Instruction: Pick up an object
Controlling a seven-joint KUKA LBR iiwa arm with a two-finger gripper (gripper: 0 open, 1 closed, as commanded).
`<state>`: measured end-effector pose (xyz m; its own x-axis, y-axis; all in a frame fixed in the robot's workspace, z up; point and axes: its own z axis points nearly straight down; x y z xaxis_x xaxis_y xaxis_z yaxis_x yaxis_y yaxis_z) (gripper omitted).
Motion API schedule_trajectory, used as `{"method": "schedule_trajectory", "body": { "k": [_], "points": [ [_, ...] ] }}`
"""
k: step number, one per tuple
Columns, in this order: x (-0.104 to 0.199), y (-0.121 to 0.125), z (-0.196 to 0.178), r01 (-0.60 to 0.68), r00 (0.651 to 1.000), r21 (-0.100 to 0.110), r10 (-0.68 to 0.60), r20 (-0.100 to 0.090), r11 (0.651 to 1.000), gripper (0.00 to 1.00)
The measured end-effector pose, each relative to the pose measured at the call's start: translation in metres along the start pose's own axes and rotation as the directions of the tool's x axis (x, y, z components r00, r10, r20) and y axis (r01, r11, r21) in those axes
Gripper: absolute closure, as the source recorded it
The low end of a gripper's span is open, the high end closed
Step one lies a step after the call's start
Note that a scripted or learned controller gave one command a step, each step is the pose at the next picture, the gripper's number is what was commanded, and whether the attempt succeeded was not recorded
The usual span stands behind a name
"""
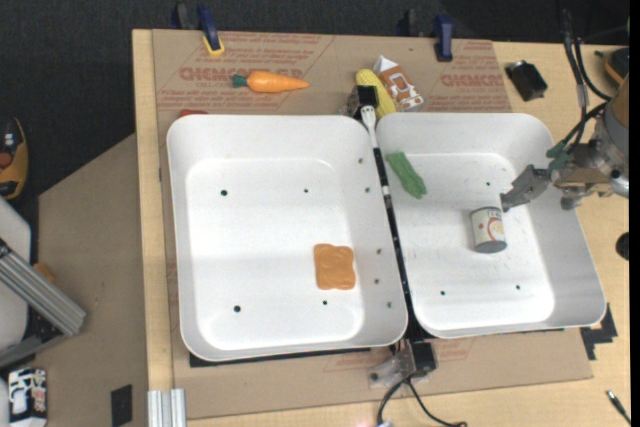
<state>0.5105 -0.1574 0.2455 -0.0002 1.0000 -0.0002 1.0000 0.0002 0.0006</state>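
From my overhead feed the gripper (pixel 522 187) hangs over the right bin (pixel 560 300), just up-right of the can (pixel 488 229); I guess it's lining up a grab. The can lies tipped, long axis roughly up-down in frame; can't tell the tool's state.

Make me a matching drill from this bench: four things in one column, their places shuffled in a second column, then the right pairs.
Things:
1. toy carrot
2. orange waffle-like piece
3. small can
4. green piece

Places:
A. in the right bin, lying near its middle
B. on the board behind the left bin, outside both bins
C. in the left bin, toward its front right
D. in the right bin, near its left wall toward the back

Pairs: 1-B, 2-C, 3-A, 4-D
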Motion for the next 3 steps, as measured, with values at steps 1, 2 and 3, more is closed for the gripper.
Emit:
{"method": "schedule_trajectory", "body": {
  "k": [1, 2, 3],
  "points": [
    [0.011, 0.009, 0.167, -0.001, 1.000, 0.003, 0.001, -0.002, 1.000, 0.00],
    [-0.003, 0.067, 0.160, 0.001, 1.000, -0.005, -0.001, 0.002, 1.000, 0.00],
    [-0.024, 0.049, 0.143, -0.002, 1.000, 0.001, 0.002, 0.001, 1.000, 0.00]
  ]
}}
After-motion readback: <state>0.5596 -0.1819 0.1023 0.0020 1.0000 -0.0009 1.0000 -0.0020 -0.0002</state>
